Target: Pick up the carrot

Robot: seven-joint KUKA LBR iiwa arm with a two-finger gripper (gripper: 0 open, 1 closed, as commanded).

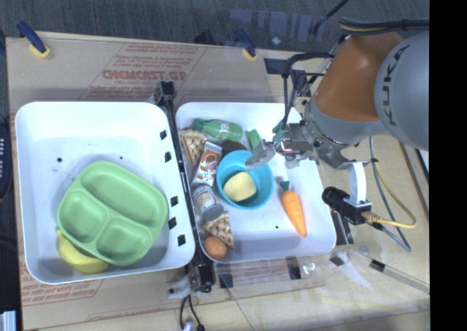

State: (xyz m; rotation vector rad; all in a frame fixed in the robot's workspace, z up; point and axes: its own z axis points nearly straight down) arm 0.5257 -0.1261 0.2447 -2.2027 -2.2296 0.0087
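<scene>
Grey arm (pixel 405 82) — orange band (pixel 354 78), black KUKA lettering — with black cables trailing.

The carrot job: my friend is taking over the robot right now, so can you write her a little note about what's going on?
End effector: hangs over the right white bin, above the blue bowl's rim; whether it is open or shut cannot be told. It holds nothing that can be seen.
The orange plastic carrot with a green top lies on the right bin's floor, just right of the round blue bowl, which has a yellow piece in it.
Done: nothing yet; the carrot is not gripped.
Left: move to the carrot, grasp it, lift it.
</scene>
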